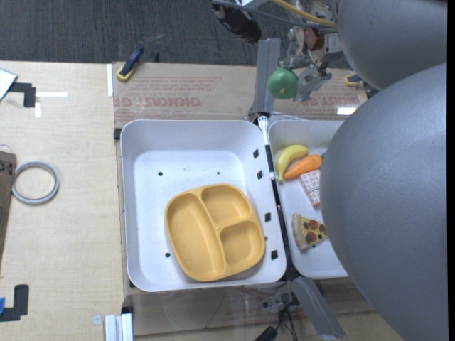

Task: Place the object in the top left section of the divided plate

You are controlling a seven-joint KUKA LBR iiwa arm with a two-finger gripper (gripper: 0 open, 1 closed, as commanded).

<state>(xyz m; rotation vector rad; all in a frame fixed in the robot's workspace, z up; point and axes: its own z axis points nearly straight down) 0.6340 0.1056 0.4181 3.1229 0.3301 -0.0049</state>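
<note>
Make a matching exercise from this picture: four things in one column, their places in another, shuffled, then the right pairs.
Things:
1. green apple
2. divided plate
3. pizza slice
4. tape roll

Places:
A. in the left bin
B. on the bench left of both bins
C. at the gripper, above the bins' far edge
D. in the right bin, nearer the camera than the banana and carrot

Pairs: 1-C, 2-A, 3-D, 4-B
</note>
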